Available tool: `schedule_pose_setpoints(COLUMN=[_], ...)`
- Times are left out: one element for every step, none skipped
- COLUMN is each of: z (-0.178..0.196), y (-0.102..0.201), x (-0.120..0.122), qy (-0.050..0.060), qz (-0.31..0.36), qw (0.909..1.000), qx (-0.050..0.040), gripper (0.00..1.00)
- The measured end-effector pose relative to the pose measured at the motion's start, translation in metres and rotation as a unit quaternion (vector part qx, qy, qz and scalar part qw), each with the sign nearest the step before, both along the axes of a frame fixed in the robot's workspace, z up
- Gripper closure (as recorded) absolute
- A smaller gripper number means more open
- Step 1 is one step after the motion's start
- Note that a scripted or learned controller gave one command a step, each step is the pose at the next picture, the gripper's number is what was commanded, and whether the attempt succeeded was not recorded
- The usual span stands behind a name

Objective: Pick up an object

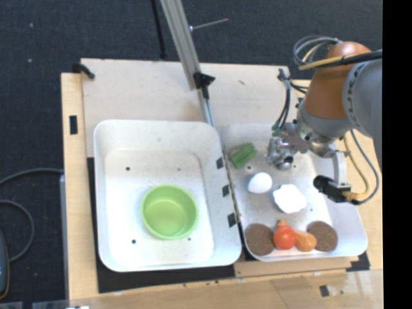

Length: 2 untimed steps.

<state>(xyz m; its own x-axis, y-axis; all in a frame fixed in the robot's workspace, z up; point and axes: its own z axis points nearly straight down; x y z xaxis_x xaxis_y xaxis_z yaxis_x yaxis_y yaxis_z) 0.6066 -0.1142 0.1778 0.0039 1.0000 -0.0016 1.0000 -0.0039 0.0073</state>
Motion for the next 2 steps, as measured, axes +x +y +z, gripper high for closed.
schedule_pose_setpoints(z=[0.026, 0.025], y=[-0.002, 0.049], x=[0.001, -0.007], qy=[0.001, 0.003], qz=[0.002, 0.005], qw=[1.0, 1.0], qx=[0.0004, 0.0014], gripper=[1.0, 1.0])
